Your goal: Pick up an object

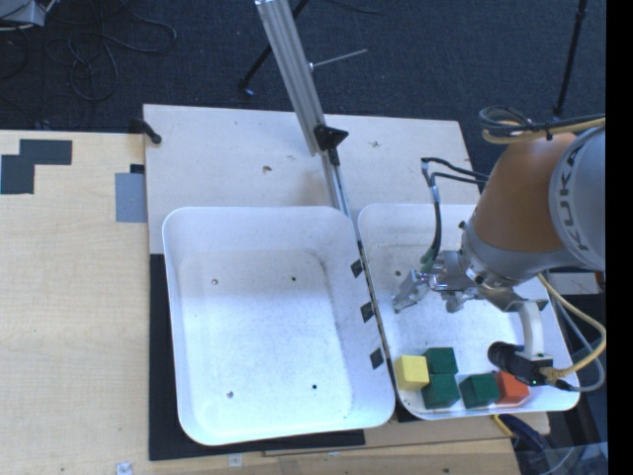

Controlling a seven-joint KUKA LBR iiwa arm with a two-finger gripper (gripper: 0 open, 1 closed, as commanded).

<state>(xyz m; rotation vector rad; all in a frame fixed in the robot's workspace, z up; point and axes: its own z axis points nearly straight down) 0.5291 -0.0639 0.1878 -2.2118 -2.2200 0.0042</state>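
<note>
While the end effector [413, 290] hangs over the bare upper part of the right bin [396, 228], I cannot tell its opening; the yellow block [412, 370] lies below it, toward the near rim, with green blocks [441, 375] beside.

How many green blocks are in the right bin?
3, clustered near its front edge: one beside the yellow block, one below it, one against the orange block. Others may be hidden.

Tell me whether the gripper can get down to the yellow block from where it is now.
Probably yes. The yellow block lies at the left end of the cluster in the right bin, its top uncovered. The gripper hangs above and behind it. A green block beside it may crowd the jaws.
</note>
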